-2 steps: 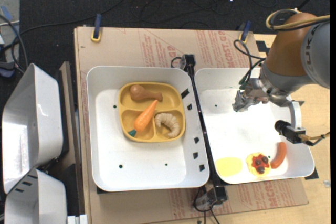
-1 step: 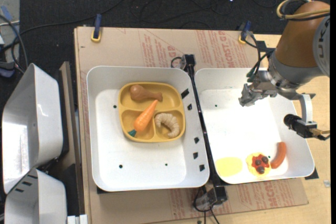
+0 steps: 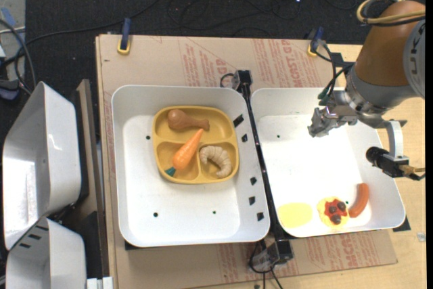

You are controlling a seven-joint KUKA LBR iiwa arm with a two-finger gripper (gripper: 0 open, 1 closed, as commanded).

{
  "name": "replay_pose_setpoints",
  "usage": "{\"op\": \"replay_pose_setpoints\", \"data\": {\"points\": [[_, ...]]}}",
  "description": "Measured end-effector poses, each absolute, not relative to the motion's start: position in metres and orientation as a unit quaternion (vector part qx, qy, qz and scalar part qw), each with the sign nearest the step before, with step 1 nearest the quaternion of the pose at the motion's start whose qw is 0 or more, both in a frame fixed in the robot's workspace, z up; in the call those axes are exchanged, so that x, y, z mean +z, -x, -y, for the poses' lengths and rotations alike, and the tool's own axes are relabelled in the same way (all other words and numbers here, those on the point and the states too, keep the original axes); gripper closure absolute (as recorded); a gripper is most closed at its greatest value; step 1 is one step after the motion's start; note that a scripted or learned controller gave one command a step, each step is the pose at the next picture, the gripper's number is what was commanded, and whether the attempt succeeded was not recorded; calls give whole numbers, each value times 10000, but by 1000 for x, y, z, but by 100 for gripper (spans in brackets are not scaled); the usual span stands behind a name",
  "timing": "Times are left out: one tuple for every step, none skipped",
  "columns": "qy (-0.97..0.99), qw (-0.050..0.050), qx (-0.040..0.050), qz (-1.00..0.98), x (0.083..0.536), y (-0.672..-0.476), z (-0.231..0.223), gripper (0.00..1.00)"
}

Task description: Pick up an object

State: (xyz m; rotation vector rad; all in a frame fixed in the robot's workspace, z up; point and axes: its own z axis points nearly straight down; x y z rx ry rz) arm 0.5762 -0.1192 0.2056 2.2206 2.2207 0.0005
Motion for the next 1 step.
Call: {"op": "replay_pose_setpoints", "data": {"points": [[-7044,-11,-1,-7098,204,-575,62,100]]}}
